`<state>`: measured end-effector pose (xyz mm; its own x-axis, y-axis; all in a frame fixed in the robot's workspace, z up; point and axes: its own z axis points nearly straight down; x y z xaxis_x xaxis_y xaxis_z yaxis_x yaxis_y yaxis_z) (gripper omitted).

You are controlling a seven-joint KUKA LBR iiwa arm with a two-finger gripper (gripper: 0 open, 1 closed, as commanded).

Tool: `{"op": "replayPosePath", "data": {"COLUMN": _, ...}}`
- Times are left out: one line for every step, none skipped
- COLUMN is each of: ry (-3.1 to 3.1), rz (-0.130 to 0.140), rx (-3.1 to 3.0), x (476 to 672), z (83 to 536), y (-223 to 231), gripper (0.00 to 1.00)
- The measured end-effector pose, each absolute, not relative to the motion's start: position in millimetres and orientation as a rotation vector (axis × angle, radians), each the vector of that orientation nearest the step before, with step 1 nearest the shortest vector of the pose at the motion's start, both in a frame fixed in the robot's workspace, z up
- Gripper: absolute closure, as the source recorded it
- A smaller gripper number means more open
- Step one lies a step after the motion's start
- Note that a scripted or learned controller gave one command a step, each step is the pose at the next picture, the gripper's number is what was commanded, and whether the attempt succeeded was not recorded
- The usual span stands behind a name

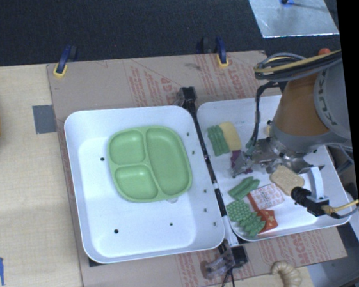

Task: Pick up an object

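Apparently, the gripper (256, 158) is reaching down among the toys in the right bin (323, 218); whether it is grasping anything, I cannot tell.

There's the arm (320, 107), grey casing with a broad orange band above the wrist, black and yellow cables looping over its top, a metallic grey wrist block and dark hardware beneath it.
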<state>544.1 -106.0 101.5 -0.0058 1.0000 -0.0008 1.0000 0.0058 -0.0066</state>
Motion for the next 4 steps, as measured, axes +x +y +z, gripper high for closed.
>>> {"op": "replayPosePath", "data": {"ry": -2.232, "rz": -0.005, "rx": -2.216, "x": 632.0, "z": 92, "y": -95, "gripper": 0.0}}
{"op": "replayPosePath", "data": {"ry": -2.228, "rz": -0.001, "rx": -2.216, "x": 657.8, "z": 93, "y": -95, "gripper": 0.0}}
{"op": "replayPosePath", "data": {"ry": -2.22, "rz": 0.01, "rx": -2.214, "x": 596.6, "z": 91, "y": -100, "gripper": 0.0}}
{"op": "replayPosePath", "data": {"ry": -2.22, "rz": 0.008, "rx": -2.215, "x": 572.6, "z": 91, "y": -94, "gripper": 0.0}}
